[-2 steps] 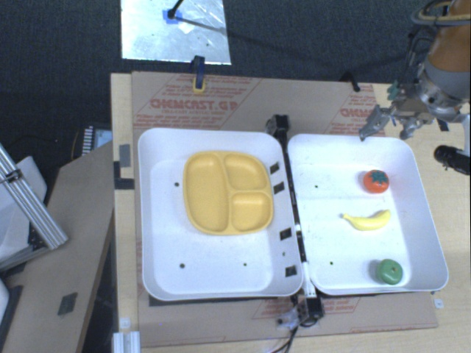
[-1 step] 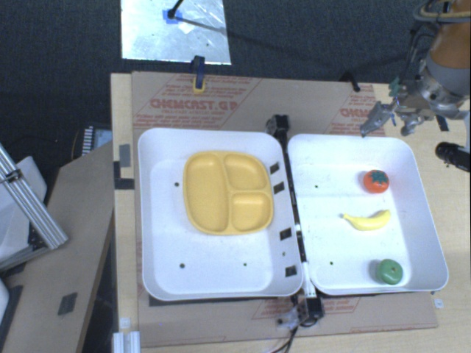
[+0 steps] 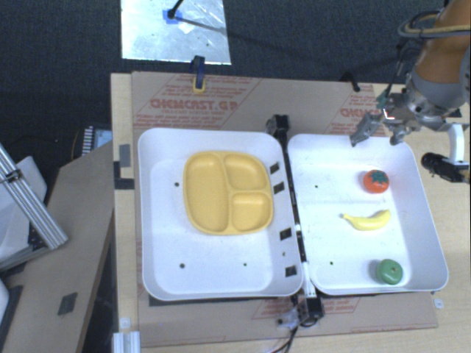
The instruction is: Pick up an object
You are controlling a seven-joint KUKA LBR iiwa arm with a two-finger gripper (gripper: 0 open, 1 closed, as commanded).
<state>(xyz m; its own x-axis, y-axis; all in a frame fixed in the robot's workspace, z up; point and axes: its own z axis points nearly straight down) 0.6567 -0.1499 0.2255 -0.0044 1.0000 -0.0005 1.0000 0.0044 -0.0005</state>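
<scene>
The claw (image 3: 380, 132) hangs open, holding nothing; the round red-orange plastic tomato (image 3: 376, 181) lies just below it.

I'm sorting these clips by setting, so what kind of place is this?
Most likely a robotics lab test bench rather than a kitchen. Two white bins sit side by side on a board, a grey and orange arm reaches in, and the food, like the banana, looks like toy props.
</scene>
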